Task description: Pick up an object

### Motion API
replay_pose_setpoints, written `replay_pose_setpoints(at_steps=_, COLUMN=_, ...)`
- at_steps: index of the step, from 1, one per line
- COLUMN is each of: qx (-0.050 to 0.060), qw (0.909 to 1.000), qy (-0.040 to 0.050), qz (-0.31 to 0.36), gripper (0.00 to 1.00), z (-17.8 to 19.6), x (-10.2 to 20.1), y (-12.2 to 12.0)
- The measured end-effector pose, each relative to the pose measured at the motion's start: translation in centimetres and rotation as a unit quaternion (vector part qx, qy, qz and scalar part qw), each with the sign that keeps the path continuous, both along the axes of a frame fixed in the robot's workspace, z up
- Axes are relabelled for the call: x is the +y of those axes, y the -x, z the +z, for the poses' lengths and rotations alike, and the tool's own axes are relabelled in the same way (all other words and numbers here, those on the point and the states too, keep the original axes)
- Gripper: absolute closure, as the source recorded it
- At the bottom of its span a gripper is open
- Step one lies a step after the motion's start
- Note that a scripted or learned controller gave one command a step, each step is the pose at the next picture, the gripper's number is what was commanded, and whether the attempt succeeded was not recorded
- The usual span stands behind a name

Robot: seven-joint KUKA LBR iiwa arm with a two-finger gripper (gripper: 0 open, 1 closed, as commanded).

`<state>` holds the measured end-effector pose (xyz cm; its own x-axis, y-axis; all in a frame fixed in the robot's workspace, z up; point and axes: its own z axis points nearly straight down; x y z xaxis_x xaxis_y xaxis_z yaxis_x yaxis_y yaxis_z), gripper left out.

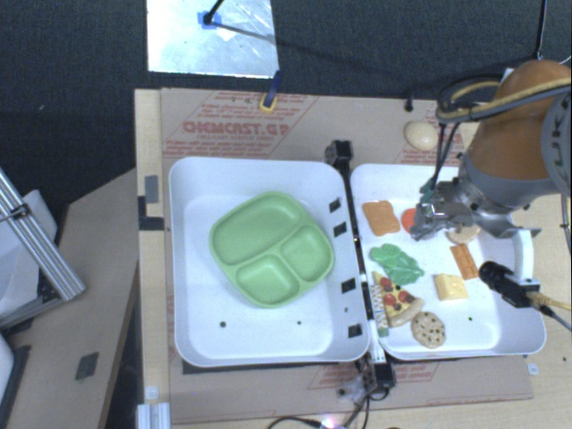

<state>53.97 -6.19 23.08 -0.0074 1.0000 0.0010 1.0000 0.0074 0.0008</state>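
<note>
My gripper (431, 218) hangs low over the upper middle of the right bin (509, 324). A red round piece (408, 221) lies just to its left, partly hidden by it. An orange toast-like piece (381, 217) sits further left. A beige round piece (462, 234) shows under the wrist on the right. Below these lie a green leafy piece (396, 262), an orange stick (463, 260), a yellow cheese block (450, 286), a pizza slice (398, 298) and a cookie (429, 330).
The left bin (192, 239) holds a green divided plate (271, 248). A beige egg-shaped object (420, 135) rests on the bench behind the right bin. A black part (505, 284) sticks out from the arm over the bin's right side.
</note>
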Motion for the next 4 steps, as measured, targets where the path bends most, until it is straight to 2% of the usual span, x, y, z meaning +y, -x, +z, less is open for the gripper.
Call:
replay_pose_setpoints(at_steps=1, qx=0.001, qw=1.0000, qy=-0.0005, qz=0.001, gripper=1.00, z=-0.3, x=4.6, y=2.1)
replay_pose_setpoints(at_steps=2, qx=0.000, qw=1.0000, qy=0.0000, qz=0.000, gripper=1.00, z=0.3, x=7.4, y=2.1)
replay_pose_setpoints(at_steps=3, qx=0.000, qw=1.0000, qy=0.0006, qz=-0.003, gripper=1.00, z=-0.2, x=6.6, y=1.8)
replay_pose_setpoints(at_steps=4, qx=0.000, qw=1.0000, qy=0.0000, qz=-0.001, gripper=1.00, z=0.4, x=7.5, y=1.9)
